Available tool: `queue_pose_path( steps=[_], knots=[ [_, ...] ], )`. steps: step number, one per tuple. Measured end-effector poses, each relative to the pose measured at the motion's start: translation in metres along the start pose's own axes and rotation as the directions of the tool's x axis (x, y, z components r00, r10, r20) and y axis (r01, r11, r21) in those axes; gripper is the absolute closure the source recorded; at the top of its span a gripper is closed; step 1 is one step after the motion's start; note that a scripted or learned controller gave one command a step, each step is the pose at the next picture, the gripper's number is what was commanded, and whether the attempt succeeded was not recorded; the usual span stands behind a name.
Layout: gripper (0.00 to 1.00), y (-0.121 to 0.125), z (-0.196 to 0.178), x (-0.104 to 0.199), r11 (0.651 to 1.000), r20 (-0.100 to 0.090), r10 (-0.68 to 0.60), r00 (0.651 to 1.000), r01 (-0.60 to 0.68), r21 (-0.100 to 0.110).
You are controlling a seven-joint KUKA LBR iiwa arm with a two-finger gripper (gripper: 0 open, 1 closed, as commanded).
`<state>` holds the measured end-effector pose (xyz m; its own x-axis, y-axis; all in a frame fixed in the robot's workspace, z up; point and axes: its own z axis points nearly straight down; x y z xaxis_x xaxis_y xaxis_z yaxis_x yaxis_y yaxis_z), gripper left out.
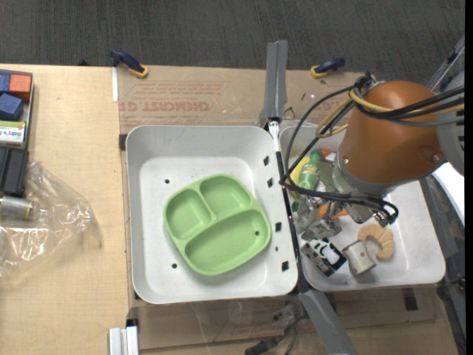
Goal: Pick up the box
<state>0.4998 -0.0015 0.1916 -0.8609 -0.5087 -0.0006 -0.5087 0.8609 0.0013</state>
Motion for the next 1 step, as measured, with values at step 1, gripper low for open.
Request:
queue_pose_path(
  steps=[1],
  knots=[
    [1.00,0.0199,-0.0432,-0.0272,0.945,0.003,-0.326,0.945,0.326,0.002]
  ],
)
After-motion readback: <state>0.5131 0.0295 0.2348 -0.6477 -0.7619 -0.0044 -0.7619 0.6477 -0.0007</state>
